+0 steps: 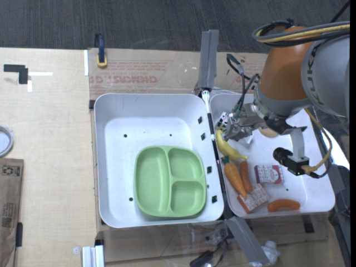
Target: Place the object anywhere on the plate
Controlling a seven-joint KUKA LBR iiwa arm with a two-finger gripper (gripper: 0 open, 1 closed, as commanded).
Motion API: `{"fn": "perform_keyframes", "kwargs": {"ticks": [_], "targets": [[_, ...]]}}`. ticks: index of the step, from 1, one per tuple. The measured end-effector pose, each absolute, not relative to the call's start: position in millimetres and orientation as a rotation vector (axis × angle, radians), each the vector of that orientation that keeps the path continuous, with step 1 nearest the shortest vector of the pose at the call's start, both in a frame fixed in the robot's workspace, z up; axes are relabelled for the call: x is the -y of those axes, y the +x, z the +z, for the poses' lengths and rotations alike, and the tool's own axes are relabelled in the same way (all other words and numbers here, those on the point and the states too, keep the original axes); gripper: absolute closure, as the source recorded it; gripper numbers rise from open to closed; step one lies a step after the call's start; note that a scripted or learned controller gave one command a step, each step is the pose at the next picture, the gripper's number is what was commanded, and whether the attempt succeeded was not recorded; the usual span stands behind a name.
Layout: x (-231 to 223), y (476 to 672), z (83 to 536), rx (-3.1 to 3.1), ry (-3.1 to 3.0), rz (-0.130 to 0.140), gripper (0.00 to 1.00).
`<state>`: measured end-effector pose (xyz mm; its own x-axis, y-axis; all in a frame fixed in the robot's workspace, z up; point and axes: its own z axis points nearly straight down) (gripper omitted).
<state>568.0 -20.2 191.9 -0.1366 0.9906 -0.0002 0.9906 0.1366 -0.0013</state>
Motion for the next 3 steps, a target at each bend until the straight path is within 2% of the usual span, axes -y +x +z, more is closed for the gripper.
{"fn": "perform_keyframes", "kwargs": {"ticks": [1, 2, 3], "targets": [[-41.2, 529.1, 202.6, 2.442, -1.972, 0.007, 1.0], [-103.2, 509.9, 190.4, 2.59, -1.773, 0.007, 1.0], [-102.9, 510.0, 190.5, 2.59, -1.773, 0.007, 0.0]]}}
